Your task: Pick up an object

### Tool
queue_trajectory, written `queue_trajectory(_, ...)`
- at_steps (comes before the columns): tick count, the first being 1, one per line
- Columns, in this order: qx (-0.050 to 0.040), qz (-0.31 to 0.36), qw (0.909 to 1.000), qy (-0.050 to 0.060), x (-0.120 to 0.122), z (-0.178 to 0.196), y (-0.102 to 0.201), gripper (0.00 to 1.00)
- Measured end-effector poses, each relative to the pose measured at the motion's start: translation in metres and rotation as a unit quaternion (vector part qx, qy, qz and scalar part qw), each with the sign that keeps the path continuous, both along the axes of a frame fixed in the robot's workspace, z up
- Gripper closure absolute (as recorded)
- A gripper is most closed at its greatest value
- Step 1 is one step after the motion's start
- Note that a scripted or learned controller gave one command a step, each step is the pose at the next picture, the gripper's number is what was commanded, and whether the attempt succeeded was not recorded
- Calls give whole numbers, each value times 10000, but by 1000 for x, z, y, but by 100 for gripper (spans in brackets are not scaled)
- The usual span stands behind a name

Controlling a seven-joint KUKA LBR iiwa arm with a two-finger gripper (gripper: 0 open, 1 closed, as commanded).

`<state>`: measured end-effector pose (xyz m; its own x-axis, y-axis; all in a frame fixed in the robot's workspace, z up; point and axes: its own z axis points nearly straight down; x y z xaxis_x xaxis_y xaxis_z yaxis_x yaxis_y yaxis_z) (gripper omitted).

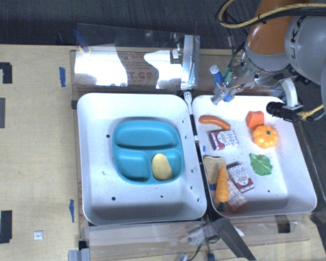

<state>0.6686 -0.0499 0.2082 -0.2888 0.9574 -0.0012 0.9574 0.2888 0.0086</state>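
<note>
At the upper right of the frame the grey arm [307, 34] hangs over the far edge of the right bin [301, 192], and its hand [221, 91] points down toward the upper left corner of that bin. I cannot tell from this view if the hand is apart or together; nothing is visible in its grip.

No single object is named by the task, so any thing in the right bin could serve. Closest to the hand lies a red sausage [214, 122], just below it in the picture. Under the sausage is a small red carton [224, 140]. To the right are an orange block [255, 118] and an orange pumpkin [265, 136], touching each other, and lower a green leaf [261, 163]. Near the lower left of this bin a carrot [222, 184] lies beside a second carton [241, 177].

The left bin [92, 145] carries a blue divided tray [144, 137] with a yellow lemon [162, 166] in its lower right compartment.

I judge that the step is the approach: the pick is not yet made. The next move probably needs the hand to come down over one object, perhaps the sausage, well centred before it closes.
</note>
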Motion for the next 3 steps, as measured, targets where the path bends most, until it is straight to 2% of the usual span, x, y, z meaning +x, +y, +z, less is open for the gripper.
queue_trajectory(1, 2, -760, 9971, 56, -47, -24, 13, 100)
queue_trajectory(2, -5, -902, 9959, 16, -13, 9, -9, 100)
queue_trajectory(3, -1, -416, 9991, 44, -67, 13, 23, 100)
